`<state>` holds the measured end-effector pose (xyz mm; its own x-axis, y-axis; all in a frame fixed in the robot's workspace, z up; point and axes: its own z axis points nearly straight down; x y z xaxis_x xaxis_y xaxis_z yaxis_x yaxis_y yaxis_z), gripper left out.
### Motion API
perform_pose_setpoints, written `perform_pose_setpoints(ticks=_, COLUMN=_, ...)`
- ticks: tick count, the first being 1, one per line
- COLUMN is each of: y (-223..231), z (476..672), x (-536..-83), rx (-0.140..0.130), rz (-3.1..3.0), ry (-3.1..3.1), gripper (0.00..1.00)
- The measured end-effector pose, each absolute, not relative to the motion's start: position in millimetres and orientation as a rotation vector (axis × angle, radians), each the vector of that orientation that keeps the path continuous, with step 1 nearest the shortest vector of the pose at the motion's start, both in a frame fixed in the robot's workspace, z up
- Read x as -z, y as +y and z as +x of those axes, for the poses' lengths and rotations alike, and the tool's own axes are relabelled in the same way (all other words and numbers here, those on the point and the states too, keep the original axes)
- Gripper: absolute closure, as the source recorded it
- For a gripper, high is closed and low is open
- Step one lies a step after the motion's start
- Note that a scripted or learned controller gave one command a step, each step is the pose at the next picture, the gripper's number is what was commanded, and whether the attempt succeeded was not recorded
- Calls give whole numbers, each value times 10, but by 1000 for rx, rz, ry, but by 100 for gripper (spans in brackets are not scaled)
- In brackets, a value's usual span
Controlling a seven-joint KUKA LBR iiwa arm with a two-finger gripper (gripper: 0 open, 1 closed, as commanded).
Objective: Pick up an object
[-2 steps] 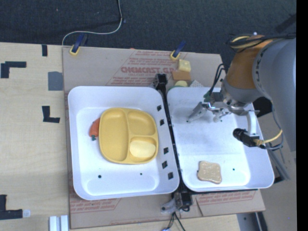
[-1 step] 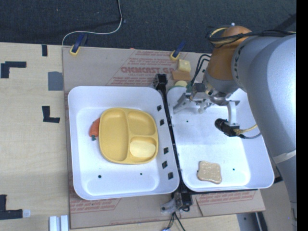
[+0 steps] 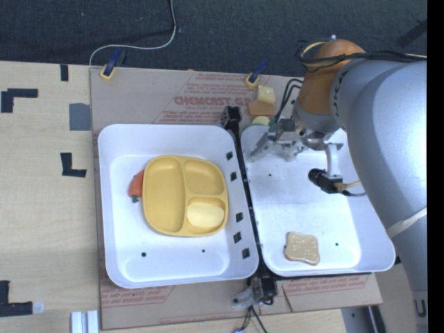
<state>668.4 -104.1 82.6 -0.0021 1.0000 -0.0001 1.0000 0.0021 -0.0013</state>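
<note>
Lying near the right bin's [image 3: 361, 252] front edge, the bread slice [image 3: 302, 248] runs crosswise; the end effector's [image 3: 277, 144] state cannot be told.

Two white bins [image 3: 111, 186], one yellow tray [image 3: 182, 193] (divided), one bread slice [image 3: 302, 248]

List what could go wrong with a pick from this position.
1. The tool sits at the far end of the right bin, while the toast lies at the near end, so closing here would likely grab nothing.
2. The toast is flat, so fingers may slide over it.
3. The tool is near the bin divider and may strike it.
</note>
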Motion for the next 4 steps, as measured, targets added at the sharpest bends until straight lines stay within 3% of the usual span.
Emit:
perform_pose_setpoints(ticks=1, y=-1033, z=6681, x=-941, rx=-3, rz=-2218, ry=-2225, gripper=100)
perform_pose_setpoints(ticks=2, y=-1035, z=6680, x=-936, rx=-4, rz=-2218, ry=-2225, gripper=0)
perform_pose_setpoints(ticks=3, y=-964, z=6674, x=-845, rx=-9, rz=-2221, ry=-2222, gripper=0)
perform_pose_setpoints(ticks=4, y=-1414, z=6694, x=-1565, rx=2, rz=-2228, ry=-2225, gripper=0)
